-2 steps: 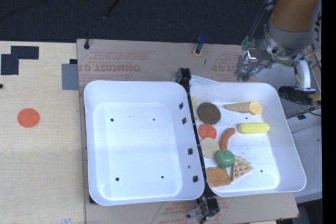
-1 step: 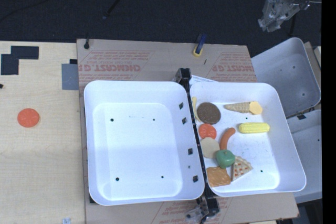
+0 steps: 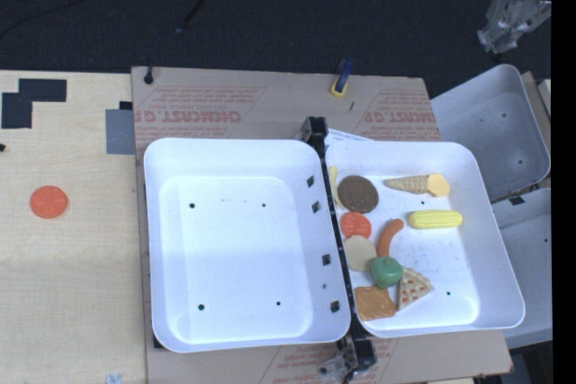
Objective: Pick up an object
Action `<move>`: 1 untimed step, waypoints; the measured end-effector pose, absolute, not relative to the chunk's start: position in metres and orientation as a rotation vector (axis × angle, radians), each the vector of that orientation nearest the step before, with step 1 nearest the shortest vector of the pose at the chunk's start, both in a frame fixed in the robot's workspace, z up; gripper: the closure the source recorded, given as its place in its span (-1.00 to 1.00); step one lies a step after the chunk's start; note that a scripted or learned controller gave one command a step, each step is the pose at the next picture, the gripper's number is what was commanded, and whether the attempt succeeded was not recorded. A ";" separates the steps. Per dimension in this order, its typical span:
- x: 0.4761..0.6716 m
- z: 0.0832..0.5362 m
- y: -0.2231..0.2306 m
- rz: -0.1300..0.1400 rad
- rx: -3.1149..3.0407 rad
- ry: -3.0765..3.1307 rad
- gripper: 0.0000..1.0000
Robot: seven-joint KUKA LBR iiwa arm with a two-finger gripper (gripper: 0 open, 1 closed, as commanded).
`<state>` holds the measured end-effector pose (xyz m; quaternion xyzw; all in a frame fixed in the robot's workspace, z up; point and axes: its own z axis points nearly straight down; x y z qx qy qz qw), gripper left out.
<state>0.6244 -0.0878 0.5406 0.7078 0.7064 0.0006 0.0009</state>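
The gripper (image 3: 515, 13), a pale metallic shape, hangs at the top right over dark floor, well apart from both bins, and I cannot tell its state. Below it the right bin (image 3: 490, 234), smooth white plastic with rounded corners, holds toy food: a round brown cookie (image 3: 357, 193), a ridged cone (image 3: 416, 184), knobbly yellow corn (image 3: 435, 218), a curved sausage (image 3: 389, 236), a green pepper (image 3: 385, 271) and a pizza wedge (image 3: 413, 287). The left bin (image 3: 162, 220) lies beside it on printed cardboard (image 3: 225, 108).

Camera position: fixed above the bench (image 3: 81, 283), fairly high
Facing: downward at a slant
Coverage: both white bins (image 3: 234, 153)
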 end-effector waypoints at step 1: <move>0.637 0.307 -0.025 -0.017 2.228 2.234 1.00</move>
